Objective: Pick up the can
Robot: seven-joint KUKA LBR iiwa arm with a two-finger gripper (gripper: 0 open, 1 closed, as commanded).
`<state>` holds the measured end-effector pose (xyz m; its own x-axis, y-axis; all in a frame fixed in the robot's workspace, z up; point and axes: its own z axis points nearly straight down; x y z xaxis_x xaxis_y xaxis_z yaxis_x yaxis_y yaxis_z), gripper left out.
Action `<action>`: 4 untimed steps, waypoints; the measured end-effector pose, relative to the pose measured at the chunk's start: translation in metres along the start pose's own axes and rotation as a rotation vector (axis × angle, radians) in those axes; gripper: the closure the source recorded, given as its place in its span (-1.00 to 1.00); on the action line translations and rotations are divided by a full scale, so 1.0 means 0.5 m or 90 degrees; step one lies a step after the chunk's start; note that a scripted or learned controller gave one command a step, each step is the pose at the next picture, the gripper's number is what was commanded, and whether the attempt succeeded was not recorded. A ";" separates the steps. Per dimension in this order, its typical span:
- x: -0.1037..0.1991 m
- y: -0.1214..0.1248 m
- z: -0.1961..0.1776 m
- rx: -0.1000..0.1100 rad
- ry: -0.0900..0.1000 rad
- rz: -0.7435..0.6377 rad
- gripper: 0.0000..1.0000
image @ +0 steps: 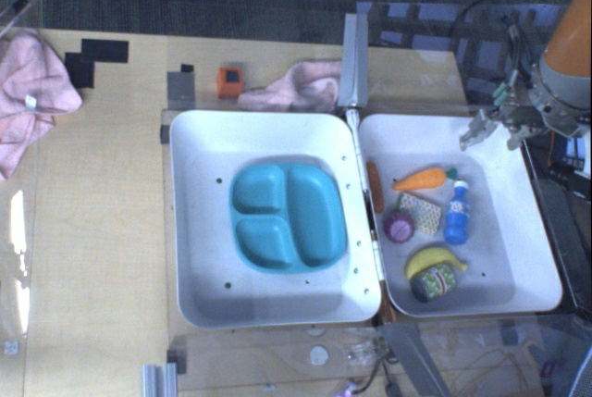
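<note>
The gripper (493,130) is seen over the right bin's (532,229) far right corner, fingers spread apart, nothing between them. The arm (566,62) comes in from the right, orange band just above the wrist.

The can (437,280) is lying on its side near the front of the right bin, dark with a green label, tucked right under a banana (433,258) that's touching it. It's well apart from the gripper.

Also piled in that bin: a carrot (423,179), a blue bottle (457,214), a purple round thing (400,226), a pale speckled sponge (426,214) and a brown stick-like item (375,186) along the left wall.

In the left bin (199,201) a blue divided tray (289,214) is parked in the middle. Pink cloths are left on the bench, one (294,87) behind the bins and one (30,99) at far left.
</note>
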<state>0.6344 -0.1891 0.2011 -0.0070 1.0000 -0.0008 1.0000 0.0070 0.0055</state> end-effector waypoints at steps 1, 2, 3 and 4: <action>0.003 0.005 -0.026 -0.005 -0.001 -0.005 1.00; 0.005 0.010 -0.052 -0.009 -0.003 -0.010 1.00; 0.007 0.014 -0.078 -0.014 -0.005 -0.014 1.00; 0.009 0.018 -0.104 -0.019 -0.007 -0.019 1.00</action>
<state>0.6433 -0.1844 0.2534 -0.0361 0.9993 -0.0117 0.9987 0.0365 0.0348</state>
